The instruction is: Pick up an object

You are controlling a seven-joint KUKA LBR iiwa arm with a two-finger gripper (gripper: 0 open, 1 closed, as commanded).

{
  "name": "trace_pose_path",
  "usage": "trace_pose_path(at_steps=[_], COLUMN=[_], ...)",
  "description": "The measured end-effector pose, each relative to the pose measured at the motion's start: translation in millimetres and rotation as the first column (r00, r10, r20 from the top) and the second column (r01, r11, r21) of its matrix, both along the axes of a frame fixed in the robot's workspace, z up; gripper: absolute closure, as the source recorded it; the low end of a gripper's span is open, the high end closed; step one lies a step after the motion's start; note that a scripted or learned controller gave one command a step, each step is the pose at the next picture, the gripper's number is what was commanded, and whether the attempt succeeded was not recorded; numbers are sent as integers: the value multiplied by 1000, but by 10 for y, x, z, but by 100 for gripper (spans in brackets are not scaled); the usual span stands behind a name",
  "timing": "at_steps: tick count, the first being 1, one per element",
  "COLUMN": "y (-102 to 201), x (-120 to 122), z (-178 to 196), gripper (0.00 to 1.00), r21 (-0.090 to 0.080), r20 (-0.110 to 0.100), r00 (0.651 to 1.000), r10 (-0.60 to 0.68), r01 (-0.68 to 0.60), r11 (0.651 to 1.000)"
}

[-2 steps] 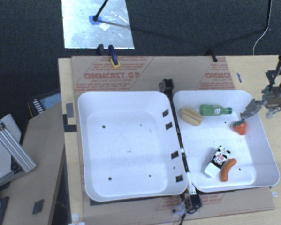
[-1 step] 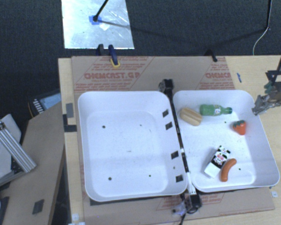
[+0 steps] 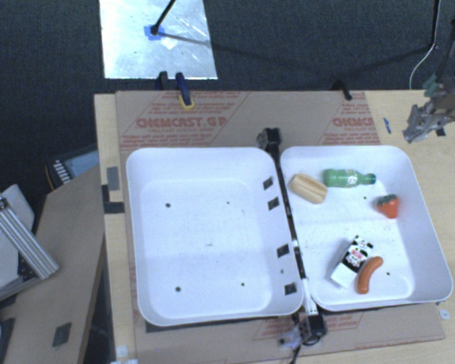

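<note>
We see the tool [image 3: 426, 123] at the right edge, above the surface beyond the right bin [image 3: 419, 205]; we cannot tell its state. In that bin lie a green bottle [image 3: 349, 179] beside a bread roll [image 3: 308, 188], a strawberry [image 3: 388, 205], and a sausage [image 3: 368, 274] touching a small carton [image 3: 350, 261].

The bench [image 3: 406, 107] bears a brown printed sheet [image 3: 232, 116] under two white bins [image 3: 203, 160].
</note>
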State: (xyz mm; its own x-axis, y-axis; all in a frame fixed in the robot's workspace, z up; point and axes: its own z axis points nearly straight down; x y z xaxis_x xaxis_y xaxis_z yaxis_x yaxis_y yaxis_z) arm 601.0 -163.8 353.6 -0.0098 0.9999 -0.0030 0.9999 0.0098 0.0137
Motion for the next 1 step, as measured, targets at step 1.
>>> trace_pose_path(at_steps=[1], y=[444], x=[525], z=[1735], gripper=[100], r21=[-1], r20=[9], r00=[1000], r10=[1], r01=[-1], r11=[1000])
